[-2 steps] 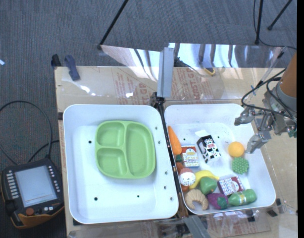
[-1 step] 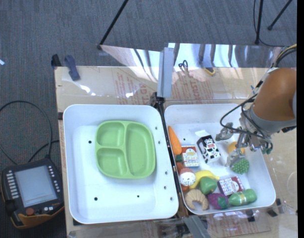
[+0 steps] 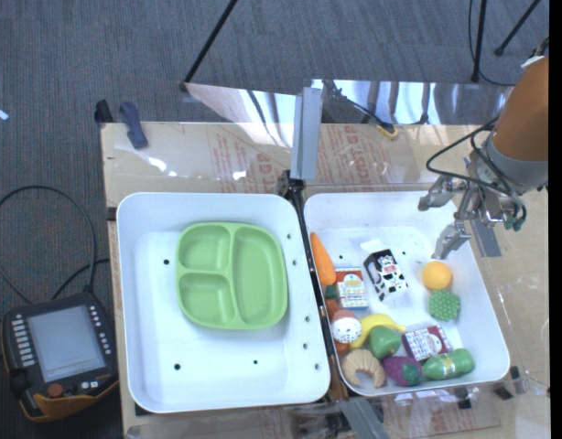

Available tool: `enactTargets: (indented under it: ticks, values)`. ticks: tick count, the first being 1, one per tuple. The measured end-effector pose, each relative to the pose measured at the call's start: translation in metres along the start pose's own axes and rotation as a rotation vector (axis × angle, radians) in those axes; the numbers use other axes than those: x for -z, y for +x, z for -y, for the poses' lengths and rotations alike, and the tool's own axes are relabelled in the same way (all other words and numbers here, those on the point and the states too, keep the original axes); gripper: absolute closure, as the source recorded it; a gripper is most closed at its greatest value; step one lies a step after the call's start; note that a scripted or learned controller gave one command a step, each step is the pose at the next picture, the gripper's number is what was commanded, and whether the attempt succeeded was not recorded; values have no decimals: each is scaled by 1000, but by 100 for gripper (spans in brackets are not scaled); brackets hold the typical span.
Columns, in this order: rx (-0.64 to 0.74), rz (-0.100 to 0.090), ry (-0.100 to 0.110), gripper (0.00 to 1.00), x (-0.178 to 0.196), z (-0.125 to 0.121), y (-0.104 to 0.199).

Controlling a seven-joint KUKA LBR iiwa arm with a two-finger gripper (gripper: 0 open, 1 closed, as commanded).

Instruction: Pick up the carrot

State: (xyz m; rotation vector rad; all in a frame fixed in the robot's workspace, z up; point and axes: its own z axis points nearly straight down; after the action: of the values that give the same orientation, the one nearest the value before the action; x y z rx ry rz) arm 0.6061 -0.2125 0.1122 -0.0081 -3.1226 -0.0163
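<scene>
The carrot lies in the right bin, tight against that bin's left wall, its orange length running along the wall with the green stub end toward the near side. Everything else is placed from it. Just right of the carrot's lower end sits a small orange-labelled carton, and beyond that, further right, a black-and-white cow-print milk carton stands tilted. Below the carrot, toward the near edge of the bin, toys crowd together: a white egg-like piece, a yellow banana, a green pear-shaped fruit, a tan croissant, a purple piece, a red-labelled packet and a green bottle lying on its side. Far right of the carrot are an orange ball and, just below it, a bumpy green fruit. Left of the carrot, across the wall, the left bin carries a green three-compartment tray. The gripper hangs over the far right part of the right bin, well apart from the carrot and up-right of the orange ball; whether its fingers are spread or pressed together cannot be told from this angle, and nothing is seen between them.
</scene>
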Motion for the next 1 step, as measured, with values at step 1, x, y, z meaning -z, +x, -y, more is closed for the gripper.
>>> enactTargets:
  ticks: [1]
  values:
    - [-39,48,16,0,45,-4,-4]
